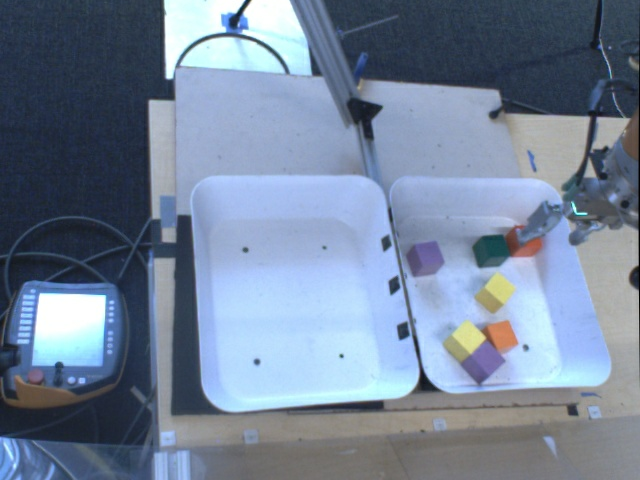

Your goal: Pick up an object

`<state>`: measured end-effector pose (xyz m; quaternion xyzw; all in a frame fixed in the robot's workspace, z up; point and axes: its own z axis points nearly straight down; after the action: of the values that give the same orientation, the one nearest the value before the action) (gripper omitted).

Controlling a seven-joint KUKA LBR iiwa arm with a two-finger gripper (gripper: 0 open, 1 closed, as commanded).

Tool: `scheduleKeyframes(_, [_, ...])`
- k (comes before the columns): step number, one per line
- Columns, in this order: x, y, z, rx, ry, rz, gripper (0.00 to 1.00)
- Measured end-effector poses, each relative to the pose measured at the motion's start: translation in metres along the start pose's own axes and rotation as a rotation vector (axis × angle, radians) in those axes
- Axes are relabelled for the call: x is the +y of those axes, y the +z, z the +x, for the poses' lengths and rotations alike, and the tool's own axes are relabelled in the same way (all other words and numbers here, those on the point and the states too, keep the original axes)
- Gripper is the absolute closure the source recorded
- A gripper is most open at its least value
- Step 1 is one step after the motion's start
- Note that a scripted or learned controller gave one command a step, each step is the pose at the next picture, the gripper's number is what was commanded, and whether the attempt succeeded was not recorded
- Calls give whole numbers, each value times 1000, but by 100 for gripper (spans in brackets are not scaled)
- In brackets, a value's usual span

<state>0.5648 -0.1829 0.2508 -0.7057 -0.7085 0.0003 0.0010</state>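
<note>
I have the gripper (532, 230) low over the right bin (585, 313), its tips at the orange-red block (524, 244) beside the green cube (490, 251); I judge it positioned to grasp, though I cannot tell whether it grips.

Left bin (215, 268) open; 7 blocks crowd right bin (590, 328).

Dark, perhaps carpeted floor (80, 88) around bench (430, 118)
</note>
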Motion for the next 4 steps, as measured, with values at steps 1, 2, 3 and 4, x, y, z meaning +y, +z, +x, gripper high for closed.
scheduleKeyframes(1, [1,-2,0,-1,-1,-4,0])
scheduleKeyframes(2, [-2,40,-4,-1,2,0,0])
scheduleKeyframes(3, [-12,89,-5,0,2,1,0])
scheduleKeyframes(4, [-9,145,5,1,1,1,0])
